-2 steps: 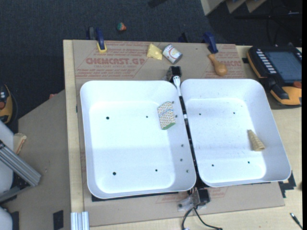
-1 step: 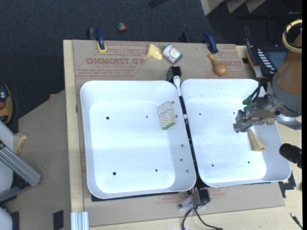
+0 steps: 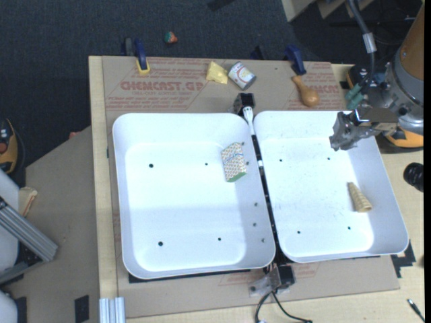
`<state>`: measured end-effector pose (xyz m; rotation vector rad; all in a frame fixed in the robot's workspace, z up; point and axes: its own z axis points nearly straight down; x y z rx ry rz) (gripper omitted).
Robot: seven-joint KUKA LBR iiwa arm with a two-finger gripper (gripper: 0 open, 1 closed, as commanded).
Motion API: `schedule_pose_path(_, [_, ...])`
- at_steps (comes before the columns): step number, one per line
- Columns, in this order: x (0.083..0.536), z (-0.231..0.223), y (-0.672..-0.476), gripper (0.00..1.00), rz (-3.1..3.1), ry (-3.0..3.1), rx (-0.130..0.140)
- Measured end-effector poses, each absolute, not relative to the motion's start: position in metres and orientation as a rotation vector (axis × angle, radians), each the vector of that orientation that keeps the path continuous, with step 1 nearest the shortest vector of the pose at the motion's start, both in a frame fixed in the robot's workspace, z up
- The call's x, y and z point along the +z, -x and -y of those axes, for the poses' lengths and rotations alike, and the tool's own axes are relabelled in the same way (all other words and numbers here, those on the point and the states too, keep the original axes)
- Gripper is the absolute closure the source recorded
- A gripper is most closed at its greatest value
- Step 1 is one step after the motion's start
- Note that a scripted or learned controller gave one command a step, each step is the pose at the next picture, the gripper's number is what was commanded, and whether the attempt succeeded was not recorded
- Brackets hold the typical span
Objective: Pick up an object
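A small tan, ridged cone-shaped object (image 3: 359,197) lies on the floor of the right bin (image 3: 316,241), near that bin's right wall and roughly midway along its length. It rests on its side, apart from every other item. The gripper (image 3: 342,138) is positioned above the upper right part of the same bin, well apart from the cone-shaped object and nearer the bin's far rim; nothing is visible between its fingers, and whether it is spread or closed cannot be determined from this view. The arm (image 3: 404,79) enters from the right side, passing over the bin's right rim. In the left bin (image 3: 168,247), a small patterned packet (image 3: 233,161) with a green lower edge lies close to the right wall, in the upper right area of that bin's floor. The two bins sit side by side on the desk (image 3: 108,180), their adjoining rims touching along a dark central seam. On the desk beyond the bins, several loose items lie on the printed board: a yellow wedge (image 3: 216,73), a small grey-and-white box (image 3: 241,75) just beside it, and a brown pear-shaped piece (image 3: 306,91) further right. Two blue clamps (image 3: 141,51) hold the far edge of the board.
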<state>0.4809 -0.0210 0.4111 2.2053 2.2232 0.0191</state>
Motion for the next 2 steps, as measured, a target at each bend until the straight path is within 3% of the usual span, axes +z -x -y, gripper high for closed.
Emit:
schedule_pose_path(1, [0.285, -0.025, -0.481, 1.0, -2.233, -2.223, -0.012])
schedule_pose_path(2, [0.444, 0.021, -0.483, 1.0, -2.207, -2.214, 0.022])
